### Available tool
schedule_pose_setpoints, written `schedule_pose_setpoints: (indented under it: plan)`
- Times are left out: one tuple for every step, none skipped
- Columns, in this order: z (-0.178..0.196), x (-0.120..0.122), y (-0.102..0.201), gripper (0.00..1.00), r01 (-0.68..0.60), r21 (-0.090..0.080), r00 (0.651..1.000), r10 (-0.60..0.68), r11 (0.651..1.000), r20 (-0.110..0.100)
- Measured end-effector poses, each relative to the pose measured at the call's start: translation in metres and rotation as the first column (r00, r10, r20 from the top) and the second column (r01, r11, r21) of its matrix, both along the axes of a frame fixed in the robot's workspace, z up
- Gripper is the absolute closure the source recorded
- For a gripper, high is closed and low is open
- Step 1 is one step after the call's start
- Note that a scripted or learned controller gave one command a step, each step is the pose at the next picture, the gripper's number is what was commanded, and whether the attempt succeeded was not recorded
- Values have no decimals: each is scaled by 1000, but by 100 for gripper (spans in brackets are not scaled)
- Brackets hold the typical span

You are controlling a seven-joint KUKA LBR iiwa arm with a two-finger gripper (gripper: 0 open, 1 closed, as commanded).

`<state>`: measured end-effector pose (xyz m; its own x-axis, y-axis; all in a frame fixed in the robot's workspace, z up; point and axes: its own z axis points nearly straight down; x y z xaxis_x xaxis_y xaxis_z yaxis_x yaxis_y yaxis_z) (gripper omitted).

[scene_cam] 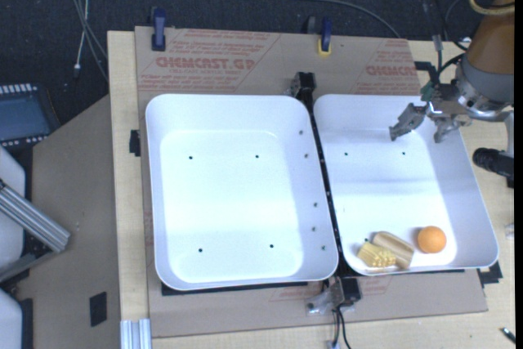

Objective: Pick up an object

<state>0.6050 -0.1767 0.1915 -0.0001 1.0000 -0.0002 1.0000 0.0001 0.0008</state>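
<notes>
A: Where is the gripper [422,125] placed in the frame?

B: It is seen at the upper right, above the far end of the right bin [458,192]. The arm [490,53] is brought in from the right edge, with the orange band visible above the wrist.

A: And the things that might be taken?

B: Three are found at the lower right, along the near edge of the same bin. An orange ball [431,239] is set furthest right; a tan, roll-shaped piece [394,243] lies just to its left; a yellow corn-like piece [377,257] is placed touching or just beside the tan one, lower and further left.

A: So which way is the cluster from the fingers?

B: Almost straight down the frame, well apart, with bare bin floor between. The ball is nearly below the gripper; the other two are offset slightly left. The tan piece's long axis is laid aslant, from upper left to lower right.

A: How are the fingers set?

B: They are spread apart, one [405,125] splayed to the left and one to the right. Nothing is held between them, and nothing is touched.

A: And the left bin [155,200]?

B: No object is seen in it.
</notes>
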Motion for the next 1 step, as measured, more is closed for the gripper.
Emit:
schedule_pose_setpoints:
  plan:
    - [11, 0, 0, 100, 0, 0, 1000, 0, 1000, 1]
